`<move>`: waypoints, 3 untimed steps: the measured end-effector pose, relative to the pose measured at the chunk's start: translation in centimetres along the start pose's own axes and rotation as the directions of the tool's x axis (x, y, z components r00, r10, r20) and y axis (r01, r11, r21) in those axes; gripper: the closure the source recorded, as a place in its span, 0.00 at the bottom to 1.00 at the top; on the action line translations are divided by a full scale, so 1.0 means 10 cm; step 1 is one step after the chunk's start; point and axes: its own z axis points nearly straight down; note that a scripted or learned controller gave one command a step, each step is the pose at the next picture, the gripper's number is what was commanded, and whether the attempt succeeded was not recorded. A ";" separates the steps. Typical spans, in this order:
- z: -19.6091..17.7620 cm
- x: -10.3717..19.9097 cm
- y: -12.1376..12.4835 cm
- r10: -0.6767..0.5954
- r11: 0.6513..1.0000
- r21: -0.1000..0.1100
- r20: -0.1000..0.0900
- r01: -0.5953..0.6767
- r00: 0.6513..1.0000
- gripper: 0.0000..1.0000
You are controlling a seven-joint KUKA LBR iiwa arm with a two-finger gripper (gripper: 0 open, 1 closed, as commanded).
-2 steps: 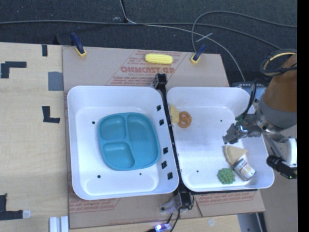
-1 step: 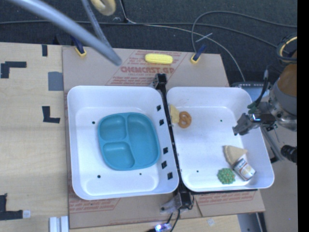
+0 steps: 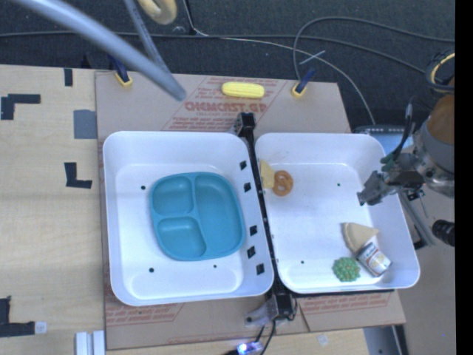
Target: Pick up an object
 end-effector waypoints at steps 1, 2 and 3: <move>0.14 0.52 -0.04 -0.003 1.000 0.003 0.000 0.003 1.000 1.00; 0.19 1.03 0.12 -0.004 1.000 0.002 -0.001 0.004 1.000 1.00; 0.36 1.47 0.15 -0.002 1.000 0.003 0.000 0.002 1.000 1.00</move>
